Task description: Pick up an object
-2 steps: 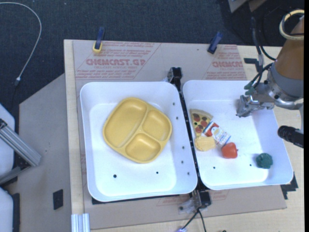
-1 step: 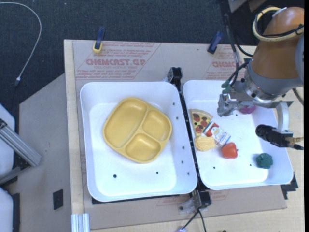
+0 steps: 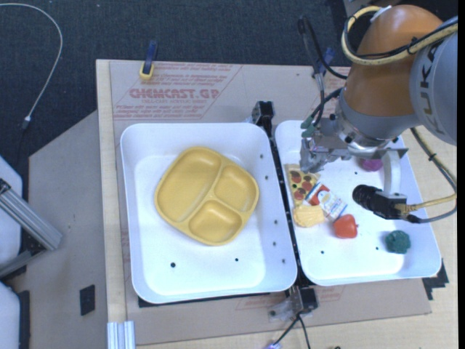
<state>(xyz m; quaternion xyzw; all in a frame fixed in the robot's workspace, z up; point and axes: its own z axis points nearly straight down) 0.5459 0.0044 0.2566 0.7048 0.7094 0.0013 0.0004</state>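
My gripper (image 3: 312,163) hangs over the left part of the right bin (image 3: 363,267), close above the far end of a toy pizza slice (image 3: 302,185). Nearer the front of the slice lie a small red and white packet (image 3: 331,203) and a yellow piece (image 3: 309,216). A red pepper (image 3: 346,226) sits to their right, and a green broccoli-like piece (image 3: 397,241) rests farther right. A purple piece (image 3: 372,164) peeks out from under the wrist at the back. Nothing shows as lifted from the bin.
The left bin (image 3: 145,253) holds a yellow divided plate (image 3: 207,195). A black clip (image 3: 263,112) sits at the far end of the divider between the bins. The arm's orange band (image 3: 392,31) looms over the right bin's back.
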